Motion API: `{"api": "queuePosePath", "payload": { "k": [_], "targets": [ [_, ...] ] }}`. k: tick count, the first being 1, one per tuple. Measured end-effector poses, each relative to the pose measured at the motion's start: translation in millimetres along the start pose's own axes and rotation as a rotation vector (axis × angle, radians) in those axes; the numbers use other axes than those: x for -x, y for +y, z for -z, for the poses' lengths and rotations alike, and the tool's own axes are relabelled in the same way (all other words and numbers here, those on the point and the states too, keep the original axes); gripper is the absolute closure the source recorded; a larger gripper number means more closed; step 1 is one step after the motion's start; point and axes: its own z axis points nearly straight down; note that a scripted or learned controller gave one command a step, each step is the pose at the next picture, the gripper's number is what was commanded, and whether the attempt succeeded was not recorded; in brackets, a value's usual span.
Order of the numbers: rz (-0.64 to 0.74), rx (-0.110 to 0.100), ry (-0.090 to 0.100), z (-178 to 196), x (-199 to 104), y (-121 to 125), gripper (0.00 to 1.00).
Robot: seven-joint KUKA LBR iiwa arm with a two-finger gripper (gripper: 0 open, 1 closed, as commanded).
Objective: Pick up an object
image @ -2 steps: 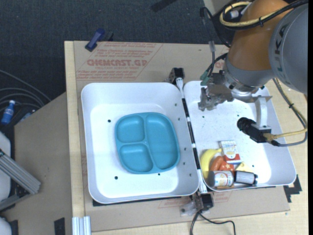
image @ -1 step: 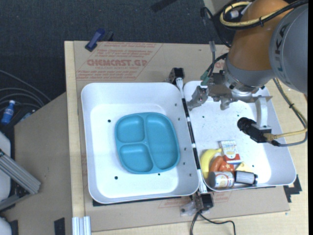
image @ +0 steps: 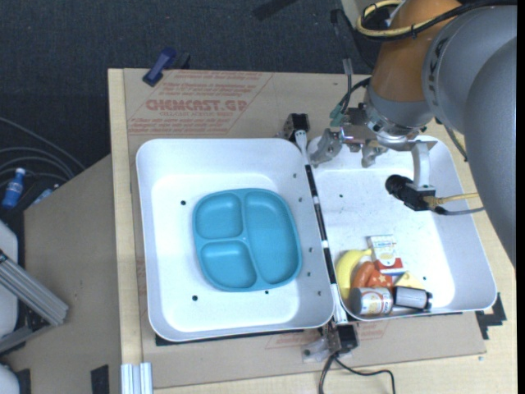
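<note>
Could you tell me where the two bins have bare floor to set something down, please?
The left bin has a bare border all around the blue divided plate, widest along its far wall. The right bin is open across its middle, between the claw and the near corner, where a banana, can and small packets crowd together.

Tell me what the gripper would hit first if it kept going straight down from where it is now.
Probably the bare white floor of the right bin, near its back wall. The gripper hangs well away from the pile of items at the front corner, though depth is hard to judge.
</note>
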Motion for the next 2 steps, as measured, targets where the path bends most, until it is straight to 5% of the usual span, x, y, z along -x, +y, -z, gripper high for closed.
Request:
{"api": "queuePosePath", "payload": {
  "k": [1, 2],
  "targets": [
    [0.0, 0.0, 0.0, -53.4, 69.9, 30.0, 0.0],
    [0.0, -0.002, 0.001, -100.0, 73.7, -14.9, 0.0]
  ]
}}
